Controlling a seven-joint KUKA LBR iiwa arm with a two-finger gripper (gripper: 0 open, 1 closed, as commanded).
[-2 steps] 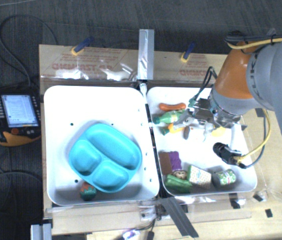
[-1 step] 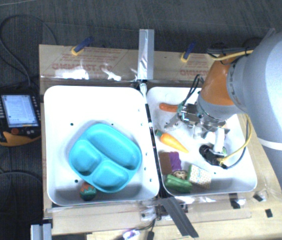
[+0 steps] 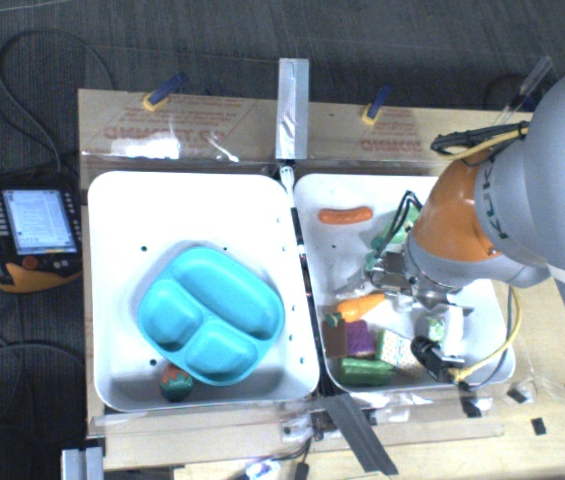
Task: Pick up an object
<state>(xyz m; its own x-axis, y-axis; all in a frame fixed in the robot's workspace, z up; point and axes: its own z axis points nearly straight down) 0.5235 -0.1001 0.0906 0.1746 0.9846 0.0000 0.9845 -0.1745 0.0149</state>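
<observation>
- Here, in the camera view, the arm (image 3: 522,188) is seen reaching in from the right over the right bin (image 3: 312,200), its orange band sitting above the wrist.
- The gripper (image 3: 392,280) is lowered among the toys in the near half of that bin; whether it is apart or together cannot be told, since the wrist hides it.
- A carrot (image 3: 360,307) is found just beside the gripper, towards the left, and nothing can be confirmed as gripped.
- A brown block (image 3: 333,338), a purple piece (image 3: 360,338) and a green cucumber (image 3: 367,371) are packed close together near the front wall, just below the carrot.
- A sausage (image 3: 345,215) lies alone near the far wall, well apart from the cluster.
- In the left bin (image 3: 112,268) a blue divided plate (image 3: 212,313) is laid, with a small red and green toy (image 3: 174,381) touching its near edge.
- The step in hand is judged to be the descent onto a target, probably the carrot.
- A firm closing and a straight lift would be called for next, and care is needed because the crowded neighbours could be nudged or caught along with it.
</observation>
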